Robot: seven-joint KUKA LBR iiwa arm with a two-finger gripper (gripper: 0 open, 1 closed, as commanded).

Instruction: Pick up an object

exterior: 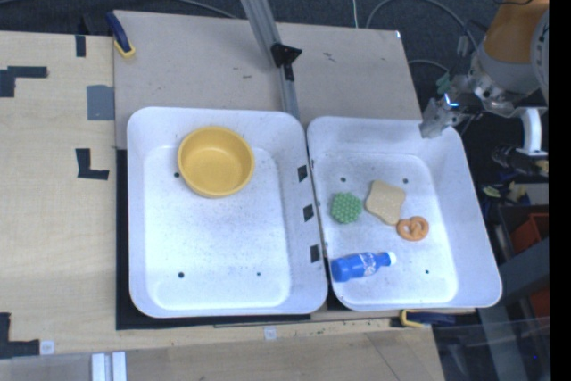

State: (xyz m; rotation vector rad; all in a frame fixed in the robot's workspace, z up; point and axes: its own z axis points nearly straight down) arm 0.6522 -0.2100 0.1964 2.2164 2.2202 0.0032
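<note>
Bottle (361, 265) label unreadable. Tool (434, 121) above right bin (473, 219) far corner, finger state unclear; bottle, sponge (385, 202), pretzel (412, 228), green ball (346, 208) well apart.

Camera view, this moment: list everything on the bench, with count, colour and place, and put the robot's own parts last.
Left bin: one, white, left half of the bench.
Right bin: one, white, touching the left bin's right side.
Bowl: one, yellow, upper part of the left bin.
Green ball: one, green and knobbly, left of centre in the right bin.
Bread slice: one, tan, just right of the green ball.
Pretzel: one, orange-brown, below and right of the bread slice.
Bottle: one, blue with a white cap, lying flat near the right bin's front edge.
Clamp: one, blue and yellow, board's far left corner.
Arm: one, grey and orange, at the right.
Gripper: one, over the right bin's far right corner.
</note>
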